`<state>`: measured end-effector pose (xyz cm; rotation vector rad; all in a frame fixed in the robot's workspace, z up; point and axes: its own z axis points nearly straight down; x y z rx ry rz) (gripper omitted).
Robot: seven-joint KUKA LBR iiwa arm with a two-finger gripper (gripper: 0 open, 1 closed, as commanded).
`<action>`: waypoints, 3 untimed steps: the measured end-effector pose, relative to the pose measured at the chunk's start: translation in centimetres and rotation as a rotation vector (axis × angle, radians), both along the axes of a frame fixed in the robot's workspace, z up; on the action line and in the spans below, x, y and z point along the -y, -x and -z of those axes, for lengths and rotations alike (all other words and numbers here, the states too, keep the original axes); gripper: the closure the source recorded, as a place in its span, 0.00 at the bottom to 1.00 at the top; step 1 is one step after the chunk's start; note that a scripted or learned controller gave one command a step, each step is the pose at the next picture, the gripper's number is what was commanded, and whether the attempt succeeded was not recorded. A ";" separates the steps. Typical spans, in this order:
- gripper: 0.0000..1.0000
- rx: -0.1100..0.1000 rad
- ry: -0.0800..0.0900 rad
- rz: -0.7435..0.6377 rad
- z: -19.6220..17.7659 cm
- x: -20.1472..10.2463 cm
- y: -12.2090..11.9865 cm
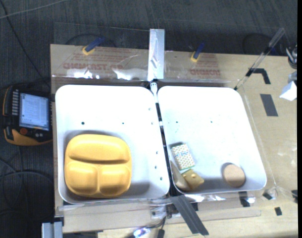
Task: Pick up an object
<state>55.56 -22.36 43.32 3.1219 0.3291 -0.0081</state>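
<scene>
Two shallow white bins side by side mid-frame: left bin point(104, 95), right bin point(205, 103); between them a dark divider seam running from top centre down to the lower edge.

In the lower left of the frame, inside the left bin — a large yellow bread-shaped foam block point(97, 165), lying flat, close to the bin's lower-left corner.

In the lower centre, against the right bin's left wall — a small patterned packet point(182, 156), tilted, touching or overlapping a tan block-like piece point(190, 179) just below it; exact nature of that piece hard to tell. Near the right bin's lower-right corner — a round tan cork-like disc point(233, 174), well apart from the packet.

At the left edge of the frame, off the bench — a handheld controller pendant point(28, 115) with lit screen.

End-effector state: cannot tell. Task judged not begun: every object resting in a bin, nothing lifted. Left to do, by judgement: approach, close on one object — the isolated disc or the big yellow block likely easiest — then lift.
</scene>
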 end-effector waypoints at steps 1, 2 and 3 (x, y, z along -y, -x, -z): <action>1.00 -0.006 0.003 -0.010 -0.8 0.0 0.0; 1.00 -0.011 0.005 -0.020 -1.7 -0.1 -0.1; 1.00 -0.002 -0.003 -0.196 1.5 -2.1 0.7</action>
